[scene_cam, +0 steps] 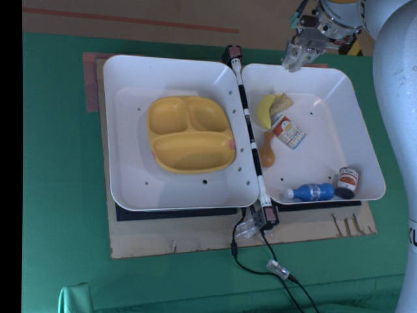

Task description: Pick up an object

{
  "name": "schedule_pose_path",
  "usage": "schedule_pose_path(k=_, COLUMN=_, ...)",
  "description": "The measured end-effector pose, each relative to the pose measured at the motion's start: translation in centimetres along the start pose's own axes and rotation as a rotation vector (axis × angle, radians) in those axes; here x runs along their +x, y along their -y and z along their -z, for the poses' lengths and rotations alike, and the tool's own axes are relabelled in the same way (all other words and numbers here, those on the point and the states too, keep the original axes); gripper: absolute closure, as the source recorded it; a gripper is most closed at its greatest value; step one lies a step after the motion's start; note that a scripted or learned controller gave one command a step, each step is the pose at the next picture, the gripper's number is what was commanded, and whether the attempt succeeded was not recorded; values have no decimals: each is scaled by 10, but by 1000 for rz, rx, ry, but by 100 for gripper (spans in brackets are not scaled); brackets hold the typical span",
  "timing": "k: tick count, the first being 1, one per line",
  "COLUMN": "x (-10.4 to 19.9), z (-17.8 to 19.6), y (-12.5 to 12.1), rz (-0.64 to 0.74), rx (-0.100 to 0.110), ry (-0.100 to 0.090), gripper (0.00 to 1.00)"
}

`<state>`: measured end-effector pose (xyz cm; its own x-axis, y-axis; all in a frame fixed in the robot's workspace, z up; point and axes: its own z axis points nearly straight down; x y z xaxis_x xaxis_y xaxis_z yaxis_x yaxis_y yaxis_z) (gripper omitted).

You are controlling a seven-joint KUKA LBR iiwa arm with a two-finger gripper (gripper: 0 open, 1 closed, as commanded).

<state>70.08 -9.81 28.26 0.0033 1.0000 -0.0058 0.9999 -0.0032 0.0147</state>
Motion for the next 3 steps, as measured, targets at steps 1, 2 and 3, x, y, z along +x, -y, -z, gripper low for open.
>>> schedule_pose_path(k=1, x=46, z=68, y=-2, rz=-1, rx=-1, ry=-2, gripper=100)
schedule_pose_path(k=2, x=45, z=68, y=-2, rz=-2, rx=0, ry=-1, gripper=0)
schedule_pose_path(k=3, x=45, z=68, y=-2, rz=-2, rx=0, ry=-1, gripper=0)
